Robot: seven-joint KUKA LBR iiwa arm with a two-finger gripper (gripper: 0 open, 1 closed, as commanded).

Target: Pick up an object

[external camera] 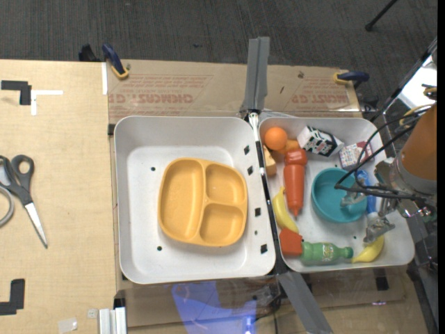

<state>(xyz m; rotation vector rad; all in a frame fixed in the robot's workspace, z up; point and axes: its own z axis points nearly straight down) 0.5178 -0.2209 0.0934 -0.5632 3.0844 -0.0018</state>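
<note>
Gripper [377, 223] sits low in right bin [400, 257], near teal bowl [336, 195] and yellow banana [370, 250]. Finger state: can't tell. Nothing seen held. Risk: crowded objs w/ bowl rim close, so closing may catch rim or nudge banana away.

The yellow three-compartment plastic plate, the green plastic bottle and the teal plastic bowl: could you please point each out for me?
Yellow three-compartment plastic plate [203, 202]: camera view, the divider ridge at its middle.
Green plastic bottle [325, 253]: camera view, mid-body.
Teal plastic bowl [327, 197]: camera view, its inner left wall.
</note>
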